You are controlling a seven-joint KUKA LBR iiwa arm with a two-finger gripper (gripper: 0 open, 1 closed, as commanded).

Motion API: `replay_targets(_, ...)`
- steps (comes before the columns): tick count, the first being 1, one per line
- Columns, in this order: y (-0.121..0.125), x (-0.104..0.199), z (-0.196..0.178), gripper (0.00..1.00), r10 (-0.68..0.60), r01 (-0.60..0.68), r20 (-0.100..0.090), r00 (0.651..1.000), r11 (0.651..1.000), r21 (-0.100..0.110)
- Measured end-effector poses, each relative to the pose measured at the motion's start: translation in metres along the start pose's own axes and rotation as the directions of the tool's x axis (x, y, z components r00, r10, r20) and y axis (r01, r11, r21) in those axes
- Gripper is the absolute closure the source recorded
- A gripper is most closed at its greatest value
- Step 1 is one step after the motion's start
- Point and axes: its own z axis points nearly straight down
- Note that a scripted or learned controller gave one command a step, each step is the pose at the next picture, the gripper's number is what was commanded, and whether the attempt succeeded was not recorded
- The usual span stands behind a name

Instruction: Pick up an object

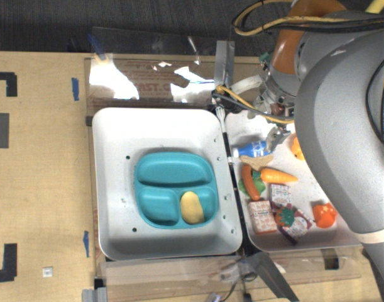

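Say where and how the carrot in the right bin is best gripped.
Probably across the carrot's thick middle, coming straight down. It lies flat and nearly level across the view, tip pointing right, so fingers should close across its narrow width. Other items crowd below and left of it; the top is free.

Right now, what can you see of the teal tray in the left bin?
The teal tray looks like smooth moulded plastic, rounded at the corners, with three compartments: one long one across the top and two below. It lies flat, right way up, in the middle of the left bin. A yellow potato sits in its lower right compartment.
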Motion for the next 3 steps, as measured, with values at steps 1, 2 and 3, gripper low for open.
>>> replay_targets(1,-0.027,0.018,-0.037,0.00,0.008,-0.008,0.005,1.000,1.000,0.001)
replay_targets(2,0.021,-0.063,0.006,0.00,0.012,-0.012,0.018,1.000,1.000,-0.001)
replay_targets(3,0.015,-0.026,0.005,0.00,0.006,-0.006,0.011,1.000,1.000,-0.001)
